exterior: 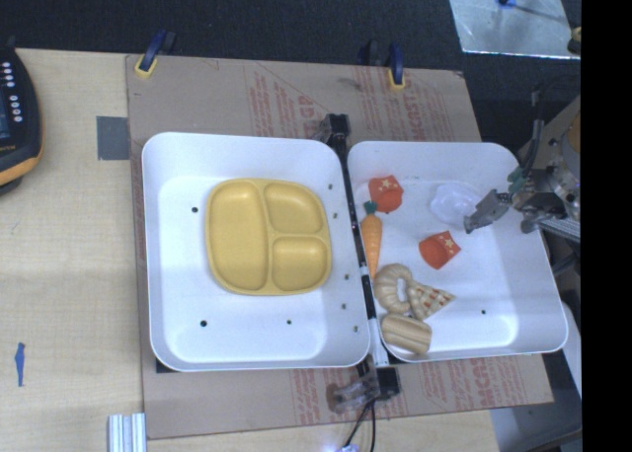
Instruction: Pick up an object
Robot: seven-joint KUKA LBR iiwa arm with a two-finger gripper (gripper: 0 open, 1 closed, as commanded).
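My gripper [499, 225] hangs over the right side of the right bin [513, 327], open, with nothing between its fingers. Just left of it lies a clear crumpled plastic piece [452, 201]. A red block [439, 249] sits below and to the left of the gripper, and another red block [386, 192] lies near the bin's left wall. A toy carrot [371, 235] runs along that wall. At the bin's front left are a pretzel [393, 284], a pizza slice [431, 298] and a bread roll [407, 335].
The left bin [178, 337] holds a yellow divided plate [267, 236]. Both bins rest on a cardboard sheet [257, 95] clamped to the wooden bench. A black-and-orange device [15, 114] lies at the far left edge.
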